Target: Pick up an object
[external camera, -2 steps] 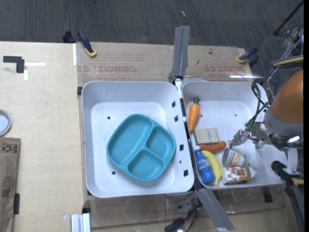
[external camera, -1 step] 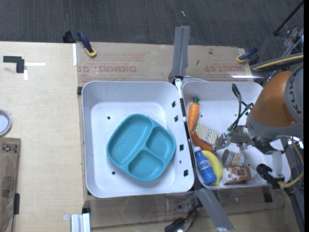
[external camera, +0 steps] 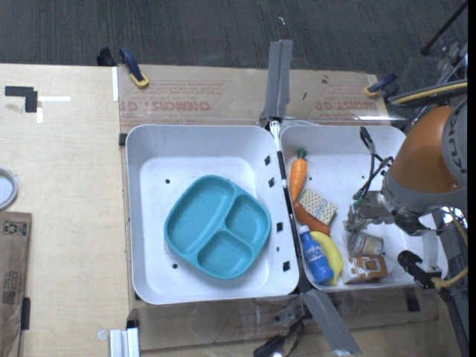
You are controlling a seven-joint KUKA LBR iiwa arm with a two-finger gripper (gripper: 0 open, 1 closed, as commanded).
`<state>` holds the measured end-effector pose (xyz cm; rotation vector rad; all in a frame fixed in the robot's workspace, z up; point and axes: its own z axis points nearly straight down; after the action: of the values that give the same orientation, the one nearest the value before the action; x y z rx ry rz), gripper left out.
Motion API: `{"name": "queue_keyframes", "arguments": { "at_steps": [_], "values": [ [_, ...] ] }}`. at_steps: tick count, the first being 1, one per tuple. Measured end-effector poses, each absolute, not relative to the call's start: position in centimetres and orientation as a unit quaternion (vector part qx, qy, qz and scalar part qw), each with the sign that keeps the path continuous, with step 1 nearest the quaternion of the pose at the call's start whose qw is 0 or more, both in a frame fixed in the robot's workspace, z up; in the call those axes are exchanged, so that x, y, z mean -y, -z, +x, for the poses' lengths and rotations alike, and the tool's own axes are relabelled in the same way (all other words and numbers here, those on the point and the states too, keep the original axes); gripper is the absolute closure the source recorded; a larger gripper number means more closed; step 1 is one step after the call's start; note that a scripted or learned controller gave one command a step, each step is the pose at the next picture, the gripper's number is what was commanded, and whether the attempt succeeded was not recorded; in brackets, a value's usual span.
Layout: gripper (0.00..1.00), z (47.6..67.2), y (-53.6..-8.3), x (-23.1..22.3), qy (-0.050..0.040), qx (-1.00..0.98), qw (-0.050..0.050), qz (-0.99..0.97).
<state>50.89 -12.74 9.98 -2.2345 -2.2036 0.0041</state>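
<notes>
Plywood bench [external camera: 59,169] over dark carpet carries your two white bins. Your gripper [external camera: 363,225] hangs low in the right bin [external camera: 335,143] above a small can [external camera: 366,243]; whether its jaws are spread, you cannot tell. Carrot [external camera: 297,175], banana [external camera: 329,252], blue bottle [external camera: 315,257] lie alongside. The left bin [external camera: 149,155] holds a blue divided plate [external camera: 217,227].

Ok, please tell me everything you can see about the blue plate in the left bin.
The blue plate is a light blue divided tray with rounded corners and three compartments: one long one on its left, two smaller ones on its right. It looks like smooth plastic, with nothing in it. It lies flat, right side up, turned at a slant, near the middle of the left bin. It touches the bin floor alone.
</notes>
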Motion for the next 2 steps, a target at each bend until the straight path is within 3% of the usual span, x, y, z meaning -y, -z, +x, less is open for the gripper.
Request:
{"name": "queue_keyframes", "arguments": {
  "at_steps": [1, 2],
  "values": [
    [0.0, 50.9, -10.0, 12.7, -0.0014, 0.702, 0.002, -0.712],
    [0.0, 54.2, -9.3, 11.4, 0.0, 0.711, -0.001, -0.704]
  ]
}}
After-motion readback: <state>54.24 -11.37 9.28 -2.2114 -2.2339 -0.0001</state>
